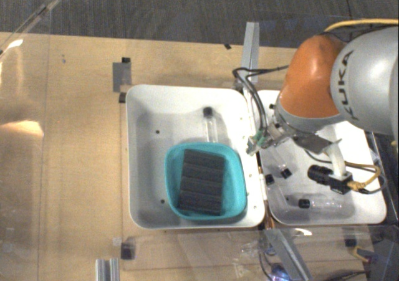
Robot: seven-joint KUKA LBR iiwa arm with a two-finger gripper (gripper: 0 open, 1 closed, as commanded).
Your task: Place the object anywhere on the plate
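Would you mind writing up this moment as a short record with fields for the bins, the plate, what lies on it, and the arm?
left bin: white, holds the plate and a clear tube
plate: teal, squarish, toward the bin's near side
object on plate: dark ribbed block, lying flat, inside the rim
clear tube: behind the plate, dark cap at its far end
right bin: white, holds small dark pieces and another clear tube
arm: grey with an orange band, over the right bin
gripper: hidden under the wrist, state cannot be told

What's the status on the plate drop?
Hand over the divider between bins, grip unclear. Dark ridged block lying on the teal plate, left bin. Clear tube behind the plate.
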